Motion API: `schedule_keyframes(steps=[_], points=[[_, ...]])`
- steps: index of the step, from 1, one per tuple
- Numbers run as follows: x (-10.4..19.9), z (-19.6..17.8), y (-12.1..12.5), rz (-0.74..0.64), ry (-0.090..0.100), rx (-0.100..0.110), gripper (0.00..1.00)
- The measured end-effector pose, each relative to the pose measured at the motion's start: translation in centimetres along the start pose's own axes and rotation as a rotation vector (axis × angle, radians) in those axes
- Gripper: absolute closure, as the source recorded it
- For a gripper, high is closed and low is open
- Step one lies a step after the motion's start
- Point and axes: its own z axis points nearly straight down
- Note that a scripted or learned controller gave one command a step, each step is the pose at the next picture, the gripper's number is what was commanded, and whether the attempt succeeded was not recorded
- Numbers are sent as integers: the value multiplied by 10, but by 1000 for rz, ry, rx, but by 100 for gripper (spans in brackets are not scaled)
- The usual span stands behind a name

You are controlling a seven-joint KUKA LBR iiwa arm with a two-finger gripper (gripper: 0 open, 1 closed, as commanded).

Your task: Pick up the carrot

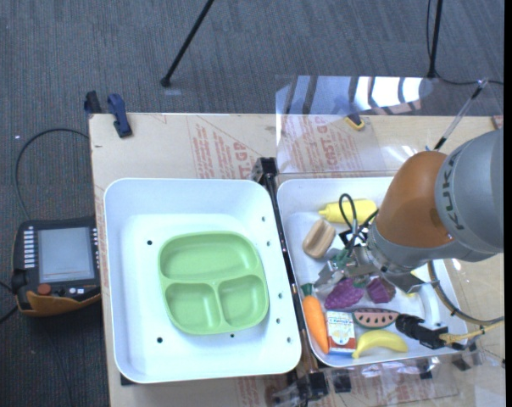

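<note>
The orange carrot (315, 322) lies lengthwise along the left wall of the right bin (292, 227), near its front corner, with the green stub end pointing away from the front. My gripper (339, 270) hangs low in the middle of that bin, below the orange wrist band. It sits a short way behind and to the right of the carrot, just over a purple bunch of grapes (344, 294). Nothing shows between it and the carrot, and the carrot rests on the bin floor.
Around the carrot lie a small picture carton (341, 329), a watermelon slice (375, 318), a banana (379, 342), a second purple piece (381, 290), a bread roll (318, 239) and a yellow item (351, 209). The left bin (120, 227) holds a green divided plate (212, 280).
</note>
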Motion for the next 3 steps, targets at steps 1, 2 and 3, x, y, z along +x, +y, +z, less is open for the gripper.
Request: schedule_keyframes(steps=[1, 2, 3], points=[[77, -103, -42, 11, 0, -6, 0], [112, -99, -47, -244, -2, 2, 0], [57, -100, -39, -35, -3, -1, 0]])
